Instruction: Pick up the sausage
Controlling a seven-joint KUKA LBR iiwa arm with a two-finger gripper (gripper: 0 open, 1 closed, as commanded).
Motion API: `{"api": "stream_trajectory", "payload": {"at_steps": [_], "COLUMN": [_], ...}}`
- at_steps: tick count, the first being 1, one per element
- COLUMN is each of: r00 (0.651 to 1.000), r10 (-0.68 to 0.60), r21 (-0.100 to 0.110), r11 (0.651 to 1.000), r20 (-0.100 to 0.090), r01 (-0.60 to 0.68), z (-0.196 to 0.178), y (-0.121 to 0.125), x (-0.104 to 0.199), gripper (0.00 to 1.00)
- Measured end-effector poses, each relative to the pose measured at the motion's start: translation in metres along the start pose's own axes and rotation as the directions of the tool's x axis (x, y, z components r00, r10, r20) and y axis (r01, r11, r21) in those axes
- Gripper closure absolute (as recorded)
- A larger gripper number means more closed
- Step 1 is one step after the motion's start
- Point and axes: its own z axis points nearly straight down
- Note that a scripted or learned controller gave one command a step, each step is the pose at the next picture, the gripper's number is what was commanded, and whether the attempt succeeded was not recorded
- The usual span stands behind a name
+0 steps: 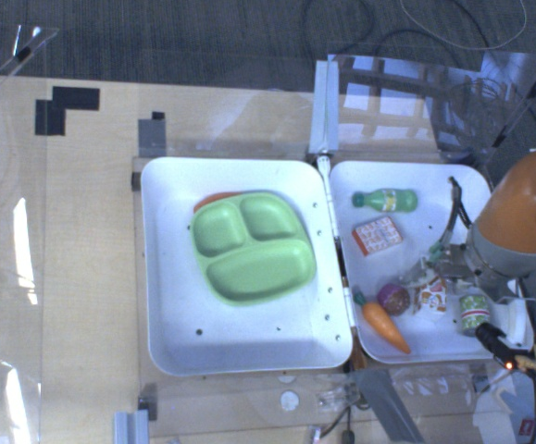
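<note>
1. Sausage: judged to be the reddish sliver seen at the far left edge of the green divided plate. Most of it is hidden by the plate.
2. Left bin: plate and sausage are held here.
3. Right bin: the arm is positioned over its right side.
4. Gripper: located low among small items, just beside a carton and near a carrot. Whether it is open or closed cannot be told.
5. Step judged: approach not yet made. A lift and a transfer leftward to the plate's far edge are called for.
</note>
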Motion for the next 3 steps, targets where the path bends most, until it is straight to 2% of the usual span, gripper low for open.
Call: {"api": "stream_trajectory", "payload": {"at_steps": [1,2,3], "r00": [0.997,0.999,1.0], "r10": [0.075,0.053,-0.01], "r21": [0.0,0.008,-0.007], "r11": [0.997,0.999,1.0], "r20": [0.003,0.001,0.001], "r01": [-0.075,-0.053,0.01], "z": [-0.169,-0.024,-0.001], "y": [0.033,0.015,-0.024], "x": [0.002,0.071,0.068], "gripper": [0.0,0.0,0.0]}}
